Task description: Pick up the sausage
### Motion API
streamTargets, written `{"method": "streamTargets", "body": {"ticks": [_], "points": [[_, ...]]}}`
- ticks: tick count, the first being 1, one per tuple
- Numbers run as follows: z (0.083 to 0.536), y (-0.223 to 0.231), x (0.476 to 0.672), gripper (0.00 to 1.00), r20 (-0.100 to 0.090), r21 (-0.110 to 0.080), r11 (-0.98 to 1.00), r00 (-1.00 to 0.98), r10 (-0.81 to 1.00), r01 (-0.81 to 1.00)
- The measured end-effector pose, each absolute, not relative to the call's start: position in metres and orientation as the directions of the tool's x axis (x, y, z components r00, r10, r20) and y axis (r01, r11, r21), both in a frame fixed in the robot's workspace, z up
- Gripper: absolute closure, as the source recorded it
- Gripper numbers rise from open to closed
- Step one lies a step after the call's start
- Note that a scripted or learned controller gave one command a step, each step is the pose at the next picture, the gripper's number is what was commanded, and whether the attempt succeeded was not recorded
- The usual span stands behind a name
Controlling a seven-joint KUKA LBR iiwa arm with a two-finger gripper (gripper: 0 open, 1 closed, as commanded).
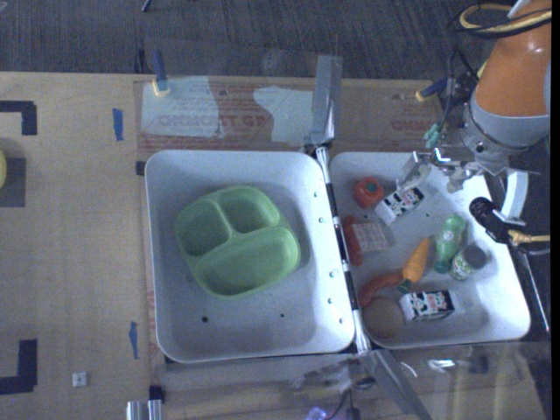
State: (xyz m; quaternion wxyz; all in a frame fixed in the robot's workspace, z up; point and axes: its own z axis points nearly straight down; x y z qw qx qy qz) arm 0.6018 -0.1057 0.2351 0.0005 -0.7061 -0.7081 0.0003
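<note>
arm [516, 68]: enters from upper right, orange band above grey wrist, wrist tipped down and left over the right bin's far right corner
gripper [435, 166]: hangs over the far part of the right bin, just right of the upper milk carton; metal parts blurred, open or closed impossible to tell; nothing seen between the tips
cables [490, 14]: yellow and black loop at the top of the arm, upper right
sausage [378, 284]: reddish, lying in the right bin's near left area, next to the left wall, touching the carrot's lower end, above the brown round item; well apart from gripper
right bin [507, 309]: white, shallow, cluttered
carrot [416, 262]: orange, tilted, middle of right bin
green bottle [448, 242]: just right of carrot, lying at a slant
upper milk carton [399, 203]: black and white, far part of bin, beside gripper
lower milk carton [428, 304]: near edge, right of brown round item
brown round item [381, 318]: near left corner
red packet [365, 237]: against left wall, above sausage
red round item [368, 190]: far left part of bin
left bin [175, 331]: white, holds green divided plate [237, 240], three compartments, centred
</note>
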Motion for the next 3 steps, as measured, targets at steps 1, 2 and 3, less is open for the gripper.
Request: {"method": "streamTargets", "body": {"ticks": [1,2,3], "points": [[0.184,-0.036,0.57,0.0,0.001,-0.001,0.036,-0.036,0.999,0.999],[0.185,-0.037,0.57,0.0,0.0,0.0,0.035,-0.035,0.999,0.999],[0.141,-0.096,0.619,0.0,-0.001,0.003,0.166,-0.165,0.986,0.986]]}}
